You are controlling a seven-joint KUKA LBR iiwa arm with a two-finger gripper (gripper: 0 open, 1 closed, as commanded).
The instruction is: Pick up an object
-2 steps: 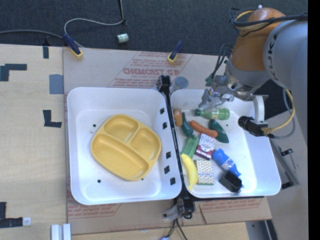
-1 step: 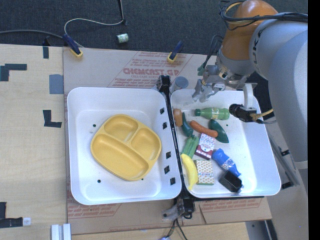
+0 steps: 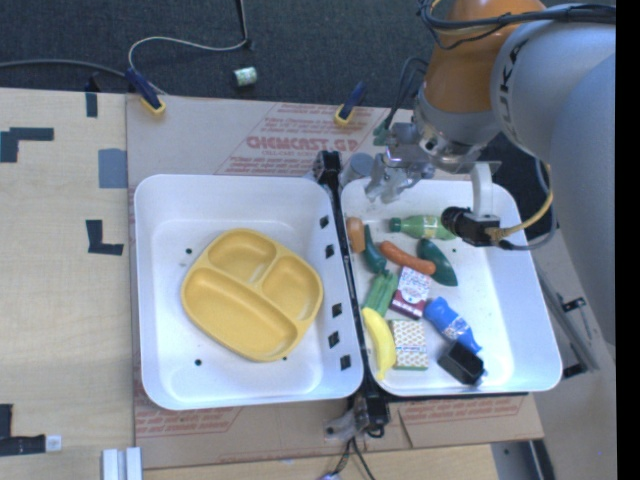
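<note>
The grey arm (image 3: 560, 78) reaches in from the right, its orange band (image 3: 478, 48) bent downward above the wrist (image 3: 440, 143). The gripper (image 3: 388, 183) hangs below it, pointing down and to the left, with nothing visible between its metal fingers; black cables loop around the wrist.

A yellow divided plate (image 3: 252, 294) lies in the left white bin (image 3: 160, 268), tilted relative to the bin's walls. Both bins sit on a cardboard sheet (image 3: 270, 143) printed with red lettering, spread across the wooden bench (image 3: 50, 298). Two blue-and-yellow clamps (image 3: 146, 90) (image 3: 350, 103) grip the cardboard's far edge. A black cable (image 3: 190, 43) loops over the dark floor (image 3: 320, 18) beyond, near a small pale object (image 3: 245, 74). Dark tape marks (image 3: 100, 236) dot the bench.
</note>
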